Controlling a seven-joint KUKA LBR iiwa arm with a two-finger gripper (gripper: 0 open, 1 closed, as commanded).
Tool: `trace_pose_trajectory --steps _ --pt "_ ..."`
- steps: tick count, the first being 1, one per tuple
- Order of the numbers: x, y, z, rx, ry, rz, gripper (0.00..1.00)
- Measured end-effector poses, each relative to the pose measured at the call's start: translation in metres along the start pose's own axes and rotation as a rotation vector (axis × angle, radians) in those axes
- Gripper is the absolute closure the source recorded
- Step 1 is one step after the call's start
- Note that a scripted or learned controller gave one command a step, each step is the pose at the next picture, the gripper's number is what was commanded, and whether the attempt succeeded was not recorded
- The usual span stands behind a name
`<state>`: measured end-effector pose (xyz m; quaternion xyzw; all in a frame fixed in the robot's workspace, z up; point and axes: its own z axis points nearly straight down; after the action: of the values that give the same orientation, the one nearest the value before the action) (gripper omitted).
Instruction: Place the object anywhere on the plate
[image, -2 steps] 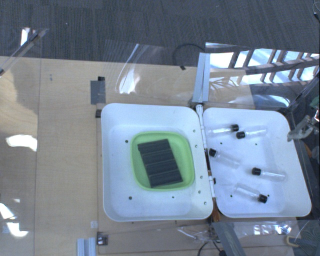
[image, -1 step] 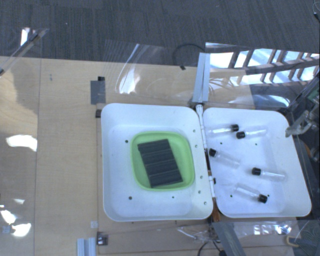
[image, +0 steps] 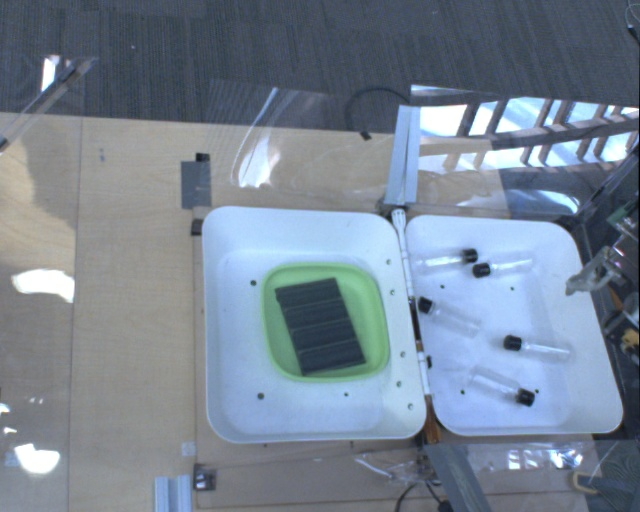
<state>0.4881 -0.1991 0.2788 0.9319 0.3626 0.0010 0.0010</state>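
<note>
A green square plate (image: 374, 312) sits in the middle of the left bin (image: 230, 400). A dark grey ribbed rectangular block (image: 319, 326) lies flat on the plate, turned slightly off square. Several clear tubes with black caps (image: 536, 347) lie scattered in the right bin (image: 580, 415). My gripper (image: 594, 273) hangs at the right bin's right rim, partly cut off by the frame edge, well away from the plate and above none of the tubes. Nothing is visible in it.
A metal post (image: 403, 160) stands behind the seam where the two bins meet. Clear plastic sheeting (image: 300, 140) lies on the wooden bench behind the bins. A small dark bracket (image: 196, 182) sits at the back left of the left bin.
</note>
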Motion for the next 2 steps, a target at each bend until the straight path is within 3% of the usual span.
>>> trace_pose_trajectory --steps 2 --pt "-0.001 0.002 -0.024 -0.003 0.001 0.164 0.00"
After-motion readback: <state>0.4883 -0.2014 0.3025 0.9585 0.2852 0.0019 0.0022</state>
